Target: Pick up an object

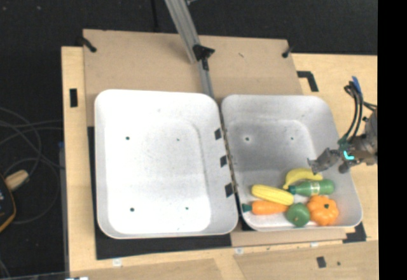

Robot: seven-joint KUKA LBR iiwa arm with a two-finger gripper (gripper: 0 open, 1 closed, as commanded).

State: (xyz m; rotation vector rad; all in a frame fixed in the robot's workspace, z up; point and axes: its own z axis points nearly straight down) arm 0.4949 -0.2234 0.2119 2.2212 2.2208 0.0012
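- We see the gripper [323,161] over the right bin's [273,113] right edge; whether its fingers are parted or closed, we cannot tell.
- Toy foods cluster in that bin's near right corner: banana [300,176], corn [272,194], carrot [268,208], green bottle [313,188], pumpkin [323,210], green fruit [297,214].
- Left bin [152,164] adjoins.

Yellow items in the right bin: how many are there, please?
2. A yellow corn cob lies left in the pile, above the carrot. A yellow banana sits just behind the green bottle. Others may be hidden underneath.
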